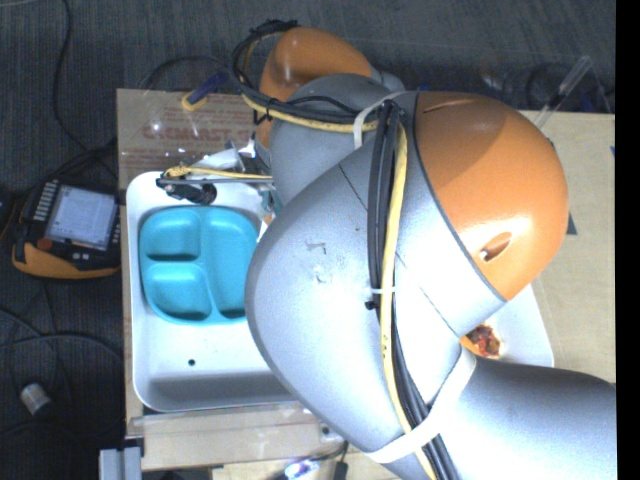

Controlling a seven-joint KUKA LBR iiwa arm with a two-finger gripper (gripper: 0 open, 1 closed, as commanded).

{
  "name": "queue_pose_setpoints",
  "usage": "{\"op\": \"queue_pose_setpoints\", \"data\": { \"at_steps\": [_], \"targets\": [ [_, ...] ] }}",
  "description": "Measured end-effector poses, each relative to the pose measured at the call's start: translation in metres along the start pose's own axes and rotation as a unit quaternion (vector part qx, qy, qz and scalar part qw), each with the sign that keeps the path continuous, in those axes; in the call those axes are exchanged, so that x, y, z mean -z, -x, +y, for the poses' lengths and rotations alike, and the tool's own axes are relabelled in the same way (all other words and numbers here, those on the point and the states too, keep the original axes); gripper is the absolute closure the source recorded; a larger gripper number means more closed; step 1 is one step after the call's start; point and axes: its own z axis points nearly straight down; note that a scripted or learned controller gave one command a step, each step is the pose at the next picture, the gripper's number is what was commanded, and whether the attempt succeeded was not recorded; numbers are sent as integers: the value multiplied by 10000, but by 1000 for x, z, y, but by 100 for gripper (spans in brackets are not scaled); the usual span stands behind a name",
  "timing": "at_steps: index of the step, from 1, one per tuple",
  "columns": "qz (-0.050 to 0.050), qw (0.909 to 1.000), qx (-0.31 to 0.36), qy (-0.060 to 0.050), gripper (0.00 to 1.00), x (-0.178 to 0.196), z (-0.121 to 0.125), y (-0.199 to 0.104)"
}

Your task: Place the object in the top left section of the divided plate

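**Arm** (pixel 330 298): grey links w/ orange caps, nearest the lens. It covers most of the right bin (pixel 535 343) and the right edge of the left bin (pixel 140 298).

**Gripper** (pixel 235 163): at the far rim of the left bin, just beyond the divided plate (pixel 195 268). Largely masked by the wrist, so open vs. closed cannot be told, nor whether it carries anything.

**Plate:** turquoise, 3 compartments, lying flat in the far half of the left bin. Top left section (pixel 168 238) is bare, as are the other two as far as visible.

**Object:** prob. the small orange-brown item (pixel 485 340) at the arm's edge on the right bin floor, well apart from the plate. ID uncertain, as it is partly hidden.

**Step (judged):** if that item is the target, the grasp is not yet made and placing is all to do.

**Next move calls for:**
- Travel over the right bin, descend on the item, close on it and lift.
- Carry it across the adjoining bin walls to a spot above the top left section.
- Release inside the divider ridges, not on them.
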Motion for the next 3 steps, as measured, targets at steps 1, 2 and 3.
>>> {"op": "queue_pose_setpoints", "data": {
  "at_steps": [1,2,3],
  "targets": [
    [-55,10000,-2,-41,100,56,-51,6],
    [-50,9999,78,-42,100,60,-71,-33],
    [-48,10000,70,-42,0,60,-71,-33]
  ]
}}
